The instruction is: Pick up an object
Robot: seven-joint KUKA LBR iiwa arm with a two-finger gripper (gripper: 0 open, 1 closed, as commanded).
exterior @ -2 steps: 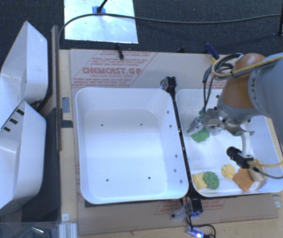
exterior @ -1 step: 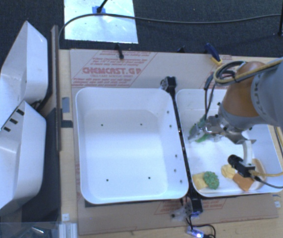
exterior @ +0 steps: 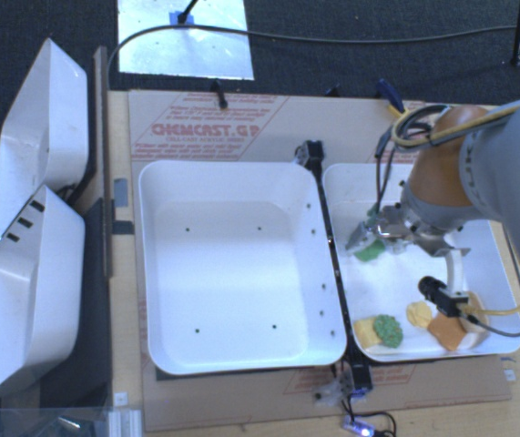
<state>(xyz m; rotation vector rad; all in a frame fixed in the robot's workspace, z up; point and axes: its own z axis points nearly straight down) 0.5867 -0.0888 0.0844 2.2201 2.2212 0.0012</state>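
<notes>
The gripper (exterior: 370, 240) hangs low in the right bin (exterior: 492, 244), its fingers closed around a small green piece (exterior: 367, 251). Near the bin's front edge lie a green lump (exterior: 387, 330), a yellow piece (exterior: 419, 314) and an orange block (exterior: 447, 331).

Two shallow white plastic bins: left bin (exterior: 232, 271) marked with small dark dots, right bin (exterior: 496, 253) plain white. Small green object (exterior: 367, 252) near the metallic grey gripper (exterior: 365, 237). Knobbly green piece (exterior: 388, 329) on pale yellow piece (exterior: 366, 333); round yellow piece (exterior: 419, 314); orange wedge (exterior: 446, 331). Grey arm (exterior: 501, 167) with orange band (exterior: 439, 167). Tan cardboard sheet (exterior: 205, 126) printed in red lettering. Dark speckled floor (exterior: 332, 7).
</notes>
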